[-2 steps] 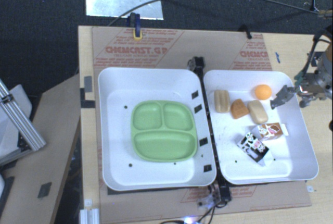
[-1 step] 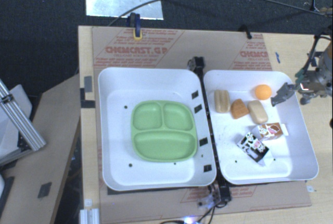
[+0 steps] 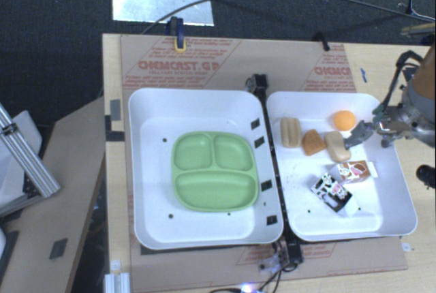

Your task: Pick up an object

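Tan block [image 3: 335,146] lies in right bin [image 3: 395,217], between brown piece [image 3: 313,142] and carton [image 3: 354,171]. Gripper [image 3: 355,135] just beside it — jaw state hard to tell (blurred). Centre over block, clear neighbours.

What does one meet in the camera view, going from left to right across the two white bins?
Green divided plate in the left bin → pale beige block → brown piece → orange ball → gripper reaching in over the right bin.

The board [image 3: 178,65] under the bins reads "CHEMCAST GP" in red.
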Motion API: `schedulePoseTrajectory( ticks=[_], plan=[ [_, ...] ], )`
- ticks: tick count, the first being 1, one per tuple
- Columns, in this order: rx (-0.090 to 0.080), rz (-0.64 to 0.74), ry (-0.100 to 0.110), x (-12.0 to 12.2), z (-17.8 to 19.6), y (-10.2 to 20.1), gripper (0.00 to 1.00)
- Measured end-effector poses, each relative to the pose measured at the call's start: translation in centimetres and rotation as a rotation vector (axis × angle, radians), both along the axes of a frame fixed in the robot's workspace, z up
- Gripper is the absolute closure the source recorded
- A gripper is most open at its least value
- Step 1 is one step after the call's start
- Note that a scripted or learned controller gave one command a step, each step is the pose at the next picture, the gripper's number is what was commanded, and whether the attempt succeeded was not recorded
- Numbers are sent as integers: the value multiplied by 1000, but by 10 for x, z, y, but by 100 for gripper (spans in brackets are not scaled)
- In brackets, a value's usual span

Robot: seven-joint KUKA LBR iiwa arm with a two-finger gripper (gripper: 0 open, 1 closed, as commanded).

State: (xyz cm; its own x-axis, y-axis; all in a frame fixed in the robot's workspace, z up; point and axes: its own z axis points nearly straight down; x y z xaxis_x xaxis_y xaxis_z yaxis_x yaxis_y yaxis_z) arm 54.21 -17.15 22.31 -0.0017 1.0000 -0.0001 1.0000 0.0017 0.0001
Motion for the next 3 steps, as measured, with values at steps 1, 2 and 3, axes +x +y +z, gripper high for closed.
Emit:
schedulePoseTrajectory(
  ticks=[1, 2, 3],
  plan=[
    [0, -1, 2, 6, -55, -8, 0],
    [-5, -1, -9, 6, -111, -13, 0],
    [-3, 0, -20, 10, -95, -12, 100]
  ],
)
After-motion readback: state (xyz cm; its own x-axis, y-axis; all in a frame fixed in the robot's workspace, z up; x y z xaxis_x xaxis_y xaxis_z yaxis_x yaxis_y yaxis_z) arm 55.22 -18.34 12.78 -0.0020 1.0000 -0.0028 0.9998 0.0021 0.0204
